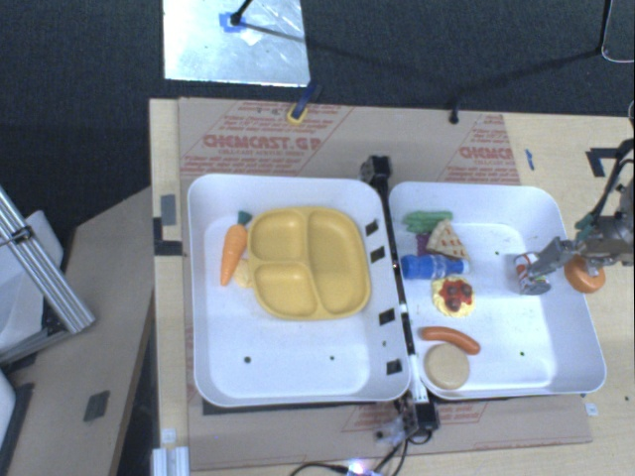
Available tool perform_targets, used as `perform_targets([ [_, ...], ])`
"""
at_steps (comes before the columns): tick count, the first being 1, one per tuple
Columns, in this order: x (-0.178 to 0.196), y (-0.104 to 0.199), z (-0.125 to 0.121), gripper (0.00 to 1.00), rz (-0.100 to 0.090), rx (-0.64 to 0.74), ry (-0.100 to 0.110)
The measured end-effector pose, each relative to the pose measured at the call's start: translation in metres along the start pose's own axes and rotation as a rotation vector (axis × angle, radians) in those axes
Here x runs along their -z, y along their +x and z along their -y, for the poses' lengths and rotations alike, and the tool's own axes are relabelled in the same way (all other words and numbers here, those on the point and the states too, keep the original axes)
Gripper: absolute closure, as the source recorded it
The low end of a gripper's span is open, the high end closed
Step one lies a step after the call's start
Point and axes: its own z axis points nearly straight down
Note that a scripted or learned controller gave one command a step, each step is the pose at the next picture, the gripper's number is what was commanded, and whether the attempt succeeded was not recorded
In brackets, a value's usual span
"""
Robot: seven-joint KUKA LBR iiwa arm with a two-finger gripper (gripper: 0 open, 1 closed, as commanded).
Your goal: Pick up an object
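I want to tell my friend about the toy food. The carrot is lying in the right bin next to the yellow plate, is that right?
Not quite. The carrot is lying next to the yellow plate, but both are in the left bin, not the right one. The camera view shows this. The right bin holds the other toy food, like the sausage.

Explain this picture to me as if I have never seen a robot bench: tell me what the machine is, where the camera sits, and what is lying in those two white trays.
One camera looks down at a slant on a bench. From the right, a robot arm's gripper reaches over the right bin; nothing is visibly held. That bin holds toy food along its left side: a sandwich wedge, a blue bottle, a small pizza, a sausage and a round bun. The left bin holds a yellow divided plate with a toy carrot beside it.
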Motion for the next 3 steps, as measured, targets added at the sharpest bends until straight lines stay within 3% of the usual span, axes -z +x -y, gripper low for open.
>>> perform_targets([
  [1,0.006,0.001,-0.002,0.00,0.003,0.004,-0.011],
  [2,-0.044,0.008,-0.011,0.00,0.002,0.004,-0.009],
  [3,-0.095,0.009,-0.002,0.00,0.001,0.002,-0.008],
])
